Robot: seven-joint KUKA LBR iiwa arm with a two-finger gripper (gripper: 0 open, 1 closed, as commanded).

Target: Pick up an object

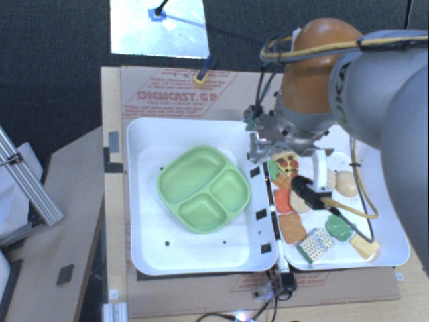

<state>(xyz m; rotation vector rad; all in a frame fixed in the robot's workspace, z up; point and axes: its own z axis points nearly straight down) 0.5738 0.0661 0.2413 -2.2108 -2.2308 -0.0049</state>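
Here the grey arm with its orange band reaches in from the right and sets its gripper over the far left corner of the right white bin, close to the wall it shares with the left white bin. Whether the claw is spread or pressed together cannot be told, and nothing is seen held in it. The step in hand appears to be the approach, with the grasp not yet made.

The likeliest object is the flat pizza-patterned toy piece just near of the gripper. An orange toy piece, a green-and-white checked piece and a round beige piece lie nearer or to the right. The next move probably calls for a short descent centred on one piece, clear of the bin wall.

A pale green three-compartment plastic plate lies in the left bin. The brown sheet under the bins reads "CHEMCAST GP" in red; the smaller line beneath is illegible.
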